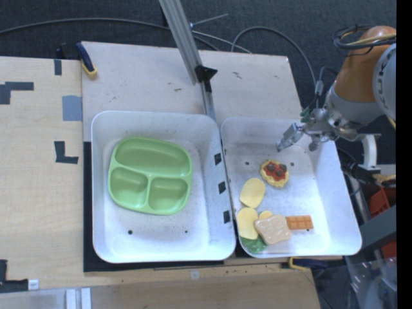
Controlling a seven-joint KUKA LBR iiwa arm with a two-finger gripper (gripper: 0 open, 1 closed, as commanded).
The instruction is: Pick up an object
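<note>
The gripper [297, 139] hung over the upper part of the right bin [335, 192], its two fingers [285, 141] spread apart with nothing between them, tips pointed down and to the left. Behind them the grey wrist ran back to the orange band [360, 76] at the right edge of the scene.

Just below and left of the fingertips, apart from them, a small round pizza-like toy [275, 172] with red and dark topping lay on the bin floor. Lower still sat a pale yellow oval piece [253, 192], and under that a second yellow piece [247, 222] touching a tan slice of toast [273, 229]. A small orange waffle-like block [299, 223] rested just beside the toast on its right, and a bit of green [252, 244] peeked from under the pile near the bin's lower wall.

The left bin [103, 237] held a green divided plate [150, 175] with three compartments, lying flat. A metal pole [181, 31] slanted down across the bench toward the seam between the bins, and a blue-and-yellow clamp [86, 59] sat at the board's upper left corner.
</note>
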